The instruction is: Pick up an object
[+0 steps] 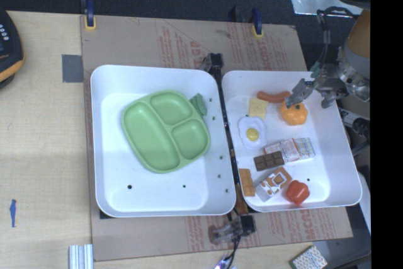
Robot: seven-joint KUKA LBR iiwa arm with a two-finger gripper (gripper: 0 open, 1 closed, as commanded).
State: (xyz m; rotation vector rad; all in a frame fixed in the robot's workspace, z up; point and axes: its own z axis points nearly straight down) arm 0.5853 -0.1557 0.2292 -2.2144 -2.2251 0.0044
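Note:
My gripper hangs over the far right part of the right bin, open, with its two dark fingers spread and nothing between them. Just in front of the left finger sits an orange bell pepper; whether they touch is unclear. A red-orange sausage lies to the left of that finger, next to a yellow cheese slice. Further forward lie a fried egg, a white and pink packet, a chocolate bar, a small printed box and a red tomato.
The left bin holds a green divided plate with a small green piece at its far right edge. A brown cracker lies by the right bin's left wall. Clamps pin the cardboard at the back.

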